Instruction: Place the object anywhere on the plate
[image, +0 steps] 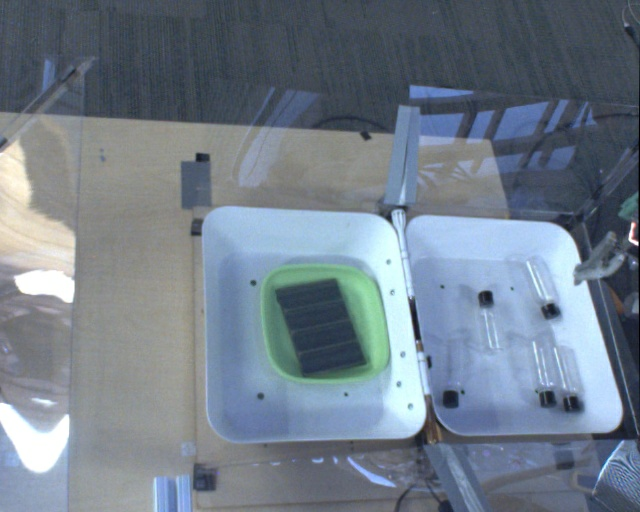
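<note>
1. Looking down on the counter (130, 300), I see two white bins side by side: the left bin (230, 400) holds a green plate (275, 345), the right bin (600, 390) holds several clear vials with black caps.
2. A dark ribbed block (320, 327) already lies on the plate, slanted, well inside its rim. I take it for the task's object, so the placing looks done.
3. The gripper (603, 258) sits at the right edge of the frame, over the right bin's far rim; I cannot tell how its jaws stand.
4. If I had to regrasp the block, I judge it stiff and light, with grooves offering some bite. I would close across its short sides, near the middle.
5. The vials (545, 365) look slippery and fragile; I would keep clear.
</note>
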